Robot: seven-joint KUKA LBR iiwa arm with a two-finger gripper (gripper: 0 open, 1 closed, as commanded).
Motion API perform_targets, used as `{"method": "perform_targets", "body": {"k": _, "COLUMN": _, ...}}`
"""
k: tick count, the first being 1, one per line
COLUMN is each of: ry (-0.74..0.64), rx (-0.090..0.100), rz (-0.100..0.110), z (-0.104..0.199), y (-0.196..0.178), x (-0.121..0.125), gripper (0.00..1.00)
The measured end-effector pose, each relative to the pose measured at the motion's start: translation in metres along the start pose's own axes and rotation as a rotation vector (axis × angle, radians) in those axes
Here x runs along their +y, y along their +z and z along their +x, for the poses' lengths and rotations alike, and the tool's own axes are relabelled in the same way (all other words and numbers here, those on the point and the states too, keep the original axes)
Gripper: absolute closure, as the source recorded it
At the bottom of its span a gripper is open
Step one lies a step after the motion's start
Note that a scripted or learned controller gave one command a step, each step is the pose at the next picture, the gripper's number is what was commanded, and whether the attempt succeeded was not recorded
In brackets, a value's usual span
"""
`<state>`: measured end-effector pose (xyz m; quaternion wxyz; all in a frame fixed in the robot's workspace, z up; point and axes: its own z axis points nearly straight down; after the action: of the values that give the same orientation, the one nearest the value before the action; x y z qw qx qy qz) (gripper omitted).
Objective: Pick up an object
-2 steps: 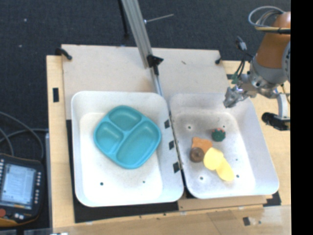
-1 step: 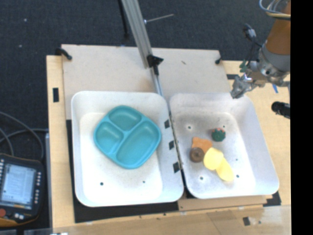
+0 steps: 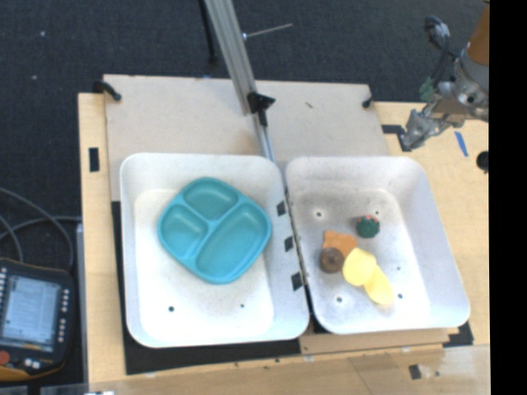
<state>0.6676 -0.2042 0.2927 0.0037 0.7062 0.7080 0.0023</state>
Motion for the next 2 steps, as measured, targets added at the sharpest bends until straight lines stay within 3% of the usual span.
{"method": "perform_targets", "body": {"k": 2, "ry": -0.002, "rx": 0.001, "rz": 0.009, "z": 0.101, "y": 0.024, "x": -0.029, "gripper": 1.00}}
